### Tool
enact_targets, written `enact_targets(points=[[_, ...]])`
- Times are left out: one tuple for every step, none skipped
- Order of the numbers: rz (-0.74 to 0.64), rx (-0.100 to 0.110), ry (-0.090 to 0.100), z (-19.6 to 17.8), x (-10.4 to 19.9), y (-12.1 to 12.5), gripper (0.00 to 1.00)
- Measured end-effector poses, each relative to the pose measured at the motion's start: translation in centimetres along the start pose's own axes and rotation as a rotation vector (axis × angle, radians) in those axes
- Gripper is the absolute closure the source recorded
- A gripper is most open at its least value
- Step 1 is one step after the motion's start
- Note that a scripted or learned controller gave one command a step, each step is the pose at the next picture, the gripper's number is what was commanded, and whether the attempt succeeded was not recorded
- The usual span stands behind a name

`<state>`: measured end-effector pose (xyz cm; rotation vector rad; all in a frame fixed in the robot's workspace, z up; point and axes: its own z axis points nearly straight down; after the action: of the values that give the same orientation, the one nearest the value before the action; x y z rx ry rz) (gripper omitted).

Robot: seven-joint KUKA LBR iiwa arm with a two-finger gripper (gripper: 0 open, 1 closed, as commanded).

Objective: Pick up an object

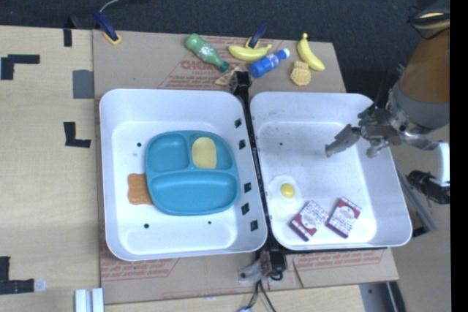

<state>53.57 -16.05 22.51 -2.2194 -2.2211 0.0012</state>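
In the left bin (pixel 117 179) a blue divided plate (pixel 191 173) sits in the middle, with a pale yellow piece (pixel 204 153) resting in its upper right compartment and an orange slice (pixel 137 190) lying on the bin floor, tucked against the plate's left edge. The plate looks stiff and wide, a poor fit for two fingers except at its rim; the yellow piece and the orange slice look light and flat, so both would be hard to pinch from above.

In the right bin (pixel 380 230) a fried egg (pixel 284 190) lies near the left wall. It looks like a thin, light toy with a smooth skin, likely to slip unless taken across the raised yolk. Just to its right, near the front wall, lie two small red packets (pixel 308 219) (pixel 343 217), close together but apart. They look light and boxy with firm edges, so a grip across the short sides of either one seems the safest choice for the task.

Further right, the gripper (pixel 356 139) hangs over the upper part of that bin, well apart from the packets. Its fingers are spread wide and have nothing between them.
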Motion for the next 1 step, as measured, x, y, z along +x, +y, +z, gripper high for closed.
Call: enact_targets(points=[[-0.001,0.001,0.000,3.49,2.37,2.56,0.00]])
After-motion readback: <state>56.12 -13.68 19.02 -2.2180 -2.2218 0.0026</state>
